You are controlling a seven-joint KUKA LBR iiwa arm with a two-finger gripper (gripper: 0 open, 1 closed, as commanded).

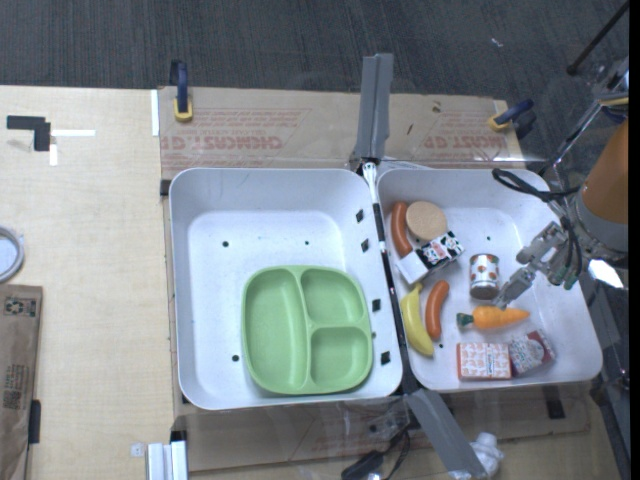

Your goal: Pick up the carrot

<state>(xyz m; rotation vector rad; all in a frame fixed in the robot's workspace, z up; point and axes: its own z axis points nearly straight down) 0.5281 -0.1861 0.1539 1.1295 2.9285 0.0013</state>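
Note:
The orange carrot (499, 318) with a green top lies flat in the right bin (560, 363), its green end pointing left. My gripper (529, 267) reaches in from the right and hangs just above and to the right of the carrot. It is open, with nothing between its fingers. The lower fingertip (512, 287) sits close to the carrot's upper side; whether it touches I cannot tell.
In the right bin, a small can (484, 274) stands left of the gripper. A red box (484, 361) and a packet (529, 352) lie below the carrot. A banana (415, 321), sausage (435, 310) and carton (430, 255) lie further left. The left bin (200, 268) holds a green divided plate (306, 328).

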